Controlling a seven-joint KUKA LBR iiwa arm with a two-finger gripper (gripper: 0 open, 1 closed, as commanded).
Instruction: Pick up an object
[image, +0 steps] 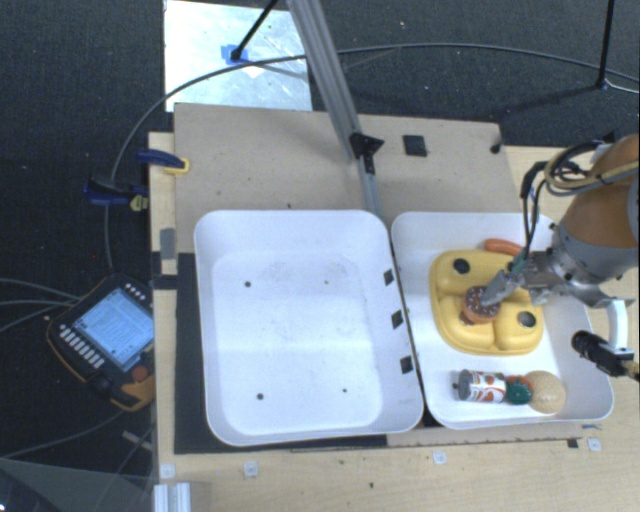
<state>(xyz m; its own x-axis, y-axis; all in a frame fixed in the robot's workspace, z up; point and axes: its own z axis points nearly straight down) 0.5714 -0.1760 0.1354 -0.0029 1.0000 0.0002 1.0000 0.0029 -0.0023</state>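
claw (497, 290) over yellow toy (487, 302) — perhaps touching | left bin (290, 320) roomy

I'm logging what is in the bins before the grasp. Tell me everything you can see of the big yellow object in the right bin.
The yellow object is a broad, rounded, glossy slab that looks like moulded plastic. It lies flat in the upper middle of the right bin. Its top has two dark round holes and a brownish ring-shaped piece near the middle. The gripper is at that ring; whether it touches is unclear. An orange thing pokes out at its far edge.
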